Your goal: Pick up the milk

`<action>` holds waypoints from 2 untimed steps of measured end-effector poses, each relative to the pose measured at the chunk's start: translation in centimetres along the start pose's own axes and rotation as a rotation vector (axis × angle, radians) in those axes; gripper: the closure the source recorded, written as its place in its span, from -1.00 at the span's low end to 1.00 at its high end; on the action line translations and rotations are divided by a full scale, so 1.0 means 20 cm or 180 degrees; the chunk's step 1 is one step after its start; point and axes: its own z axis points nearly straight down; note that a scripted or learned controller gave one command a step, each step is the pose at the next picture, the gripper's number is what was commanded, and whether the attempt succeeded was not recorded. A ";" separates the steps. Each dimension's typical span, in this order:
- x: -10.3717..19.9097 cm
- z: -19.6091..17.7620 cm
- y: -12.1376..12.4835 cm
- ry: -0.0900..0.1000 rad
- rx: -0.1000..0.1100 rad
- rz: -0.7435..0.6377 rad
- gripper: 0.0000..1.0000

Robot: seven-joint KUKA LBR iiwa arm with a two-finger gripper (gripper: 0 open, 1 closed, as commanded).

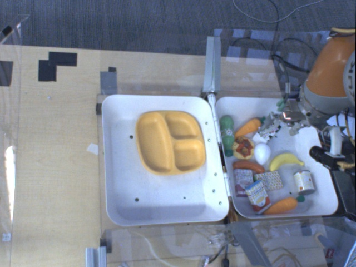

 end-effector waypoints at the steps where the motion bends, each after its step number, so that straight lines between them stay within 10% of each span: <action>1: -0.04 0.07 0.09 -0.0002 -0.0011 -0.0197 -1.00; 2: -0.12 0.39 0.12 0.0000 -0.0014 -0.0300 -1.00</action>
